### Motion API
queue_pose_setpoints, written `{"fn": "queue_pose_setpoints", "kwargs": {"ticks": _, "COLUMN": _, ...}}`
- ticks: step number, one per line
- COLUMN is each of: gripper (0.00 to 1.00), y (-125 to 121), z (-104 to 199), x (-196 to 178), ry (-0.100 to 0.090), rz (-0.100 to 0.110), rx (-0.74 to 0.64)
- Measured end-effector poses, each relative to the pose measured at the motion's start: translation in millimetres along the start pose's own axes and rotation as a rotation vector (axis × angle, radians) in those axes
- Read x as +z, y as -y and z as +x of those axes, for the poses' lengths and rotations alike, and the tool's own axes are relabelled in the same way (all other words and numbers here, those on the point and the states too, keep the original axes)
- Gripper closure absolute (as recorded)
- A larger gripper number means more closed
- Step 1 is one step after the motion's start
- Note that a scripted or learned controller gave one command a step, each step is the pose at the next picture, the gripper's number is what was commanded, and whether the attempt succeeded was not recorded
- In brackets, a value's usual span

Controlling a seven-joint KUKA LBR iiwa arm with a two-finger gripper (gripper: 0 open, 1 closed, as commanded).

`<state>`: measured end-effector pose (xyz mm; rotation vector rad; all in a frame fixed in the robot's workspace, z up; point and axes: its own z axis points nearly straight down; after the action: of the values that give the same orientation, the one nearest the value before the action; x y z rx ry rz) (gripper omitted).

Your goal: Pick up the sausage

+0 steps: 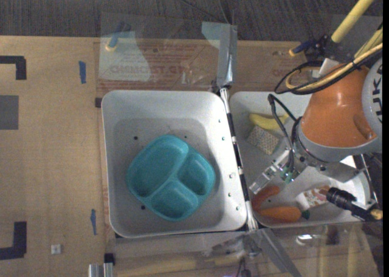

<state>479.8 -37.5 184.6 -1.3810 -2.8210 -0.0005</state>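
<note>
The sausage [266, 194] is a short reddish-brown piece near the front left corner of the right bin [238, 148]. My gripper [267, 177] hangs low in that bin, just above and slightly behind the sausage, angled toward the bin's left wall. The grey arm with its orange band [337, 118] covers much of the bin's right side. I see nothing lifted off the bin floor.
An orange carrot [281, 213] lies just in front of the sausage. A yellow banana [267, 121] and a tan waffle-like square [262, 141] sit at the back. A white and red item [314, 197] lies to the right. A teal divided tray [172, 176] sits in the left bin [121, 124].
</note>
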Motion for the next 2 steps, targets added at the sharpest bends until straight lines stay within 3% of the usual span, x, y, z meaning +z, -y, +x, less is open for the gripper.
{"fn": "queue_pose_setpoints", "kwargs": {"ticks": 1, "gripper": 0.00, "y": 41.9, "z": -55.2, "x": 94.7, "ry": 0.003, "rz": -0.003, "rx": -0.227}}
{"fn": "queue_pose_setpoints", "kwargs": {"ticks": 2, "gripper": 1.00, "y": 41.7, "z": -57.0, "x": 83.4, "ry": 0.008, "rz": -0.008, "rx": -0.221}}
